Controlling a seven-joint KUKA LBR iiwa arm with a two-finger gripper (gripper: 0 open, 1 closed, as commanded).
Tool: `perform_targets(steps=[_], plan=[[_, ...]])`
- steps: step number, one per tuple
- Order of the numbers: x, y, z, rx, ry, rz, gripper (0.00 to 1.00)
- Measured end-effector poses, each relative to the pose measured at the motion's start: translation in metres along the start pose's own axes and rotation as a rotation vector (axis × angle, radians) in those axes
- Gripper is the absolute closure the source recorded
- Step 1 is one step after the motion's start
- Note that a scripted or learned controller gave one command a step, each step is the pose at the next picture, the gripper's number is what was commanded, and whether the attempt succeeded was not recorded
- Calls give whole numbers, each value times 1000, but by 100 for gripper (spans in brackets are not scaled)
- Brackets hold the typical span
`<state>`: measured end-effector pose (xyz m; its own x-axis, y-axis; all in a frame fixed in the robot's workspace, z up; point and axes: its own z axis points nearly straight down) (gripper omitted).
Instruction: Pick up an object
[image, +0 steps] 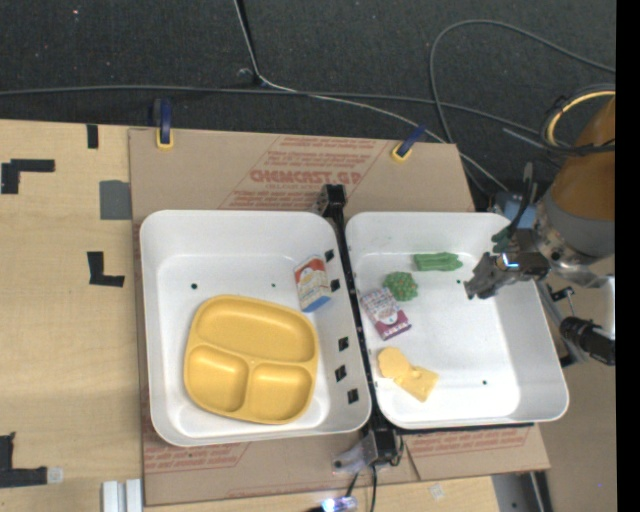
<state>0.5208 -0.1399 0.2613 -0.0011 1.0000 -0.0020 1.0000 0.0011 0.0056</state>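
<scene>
My gripper (484, 279) hangs over the right bin's (520, 390) far right part, with the arm reaching in from the right. Nothing shows between its dark fingers. In that bin lie a green bean-like piece (437, 262), a green broccoli-like lump (401, 286), a small pink and purple packet (385, 311) and a yellow cheese-like wedge (407, 374). They all sit left of the gripper, apart from it. The left bin (165, 300) holds a yellow divided plate (250, 357) and a small red and blue carton (313, 284) leaning near the divider.
The two bins sit side by side on a cardboard sheet (300, 170) clamped at the back. Black cables (300, 85) run across the dark surface behind. A black clip (333, 200) stands at the back end of the seam between the bins.
</scene>
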Motion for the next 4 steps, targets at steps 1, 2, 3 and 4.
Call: perform_targets(steps=[1, 2, 3, 4], plan=[[46, 13, 7, 6, 2, -4, 100], [109, 17, 15, 7, 3, -6, 100], [164, 18, 11, 7, 3, -6, 100], [215, 23, 29, 9, 2, -5, 100]])
